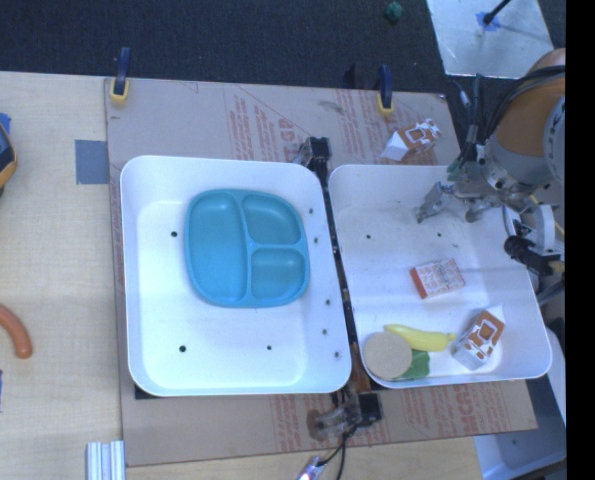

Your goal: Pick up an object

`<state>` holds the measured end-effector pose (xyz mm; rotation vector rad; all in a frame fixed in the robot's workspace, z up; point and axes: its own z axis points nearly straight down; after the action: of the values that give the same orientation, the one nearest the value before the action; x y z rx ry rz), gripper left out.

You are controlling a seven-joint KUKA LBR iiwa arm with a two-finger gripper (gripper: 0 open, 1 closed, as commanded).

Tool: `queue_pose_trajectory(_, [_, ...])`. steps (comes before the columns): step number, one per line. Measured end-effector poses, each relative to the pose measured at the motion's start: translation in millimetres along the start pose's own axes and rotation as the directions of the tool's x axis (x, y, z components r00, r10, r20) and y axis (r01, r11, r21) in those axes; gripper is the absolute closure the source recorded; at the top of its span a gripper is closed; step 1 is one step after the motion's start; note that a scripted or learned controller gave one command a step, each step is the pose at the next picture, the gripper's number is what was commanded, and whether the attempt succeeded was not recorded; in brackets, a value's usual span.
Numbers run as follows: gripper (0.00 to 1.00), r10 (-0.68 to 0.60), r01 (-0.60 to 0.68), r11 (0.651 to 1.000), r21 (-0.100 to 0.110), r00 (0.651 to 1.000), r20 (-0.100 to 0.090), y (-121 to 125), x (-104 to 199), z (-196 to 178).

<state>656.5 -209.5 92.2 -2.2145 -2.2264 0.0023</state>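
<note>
My hand (445,204) hangs over the far part of the right bin (377,268), fingers spread apart with nothing between them. The nearest candidate is the small red-and-white packet (438,278), lying flat in the bin's middle, well apart from the yellow banana (422,338), the round disc (385,355) and the carton (479,338) crowded along the near wall. I'd go for the packet: centre above it, align the fingers across its short side, then descend straight.
</note>
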Motion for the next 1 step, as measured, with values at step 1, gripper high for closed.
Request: queue_pose_trajectory(1, [0.00, 0.001, -0.001, 1.000, 0.002, 1.000, 0.001, -57.6, 34.9, 0.5])
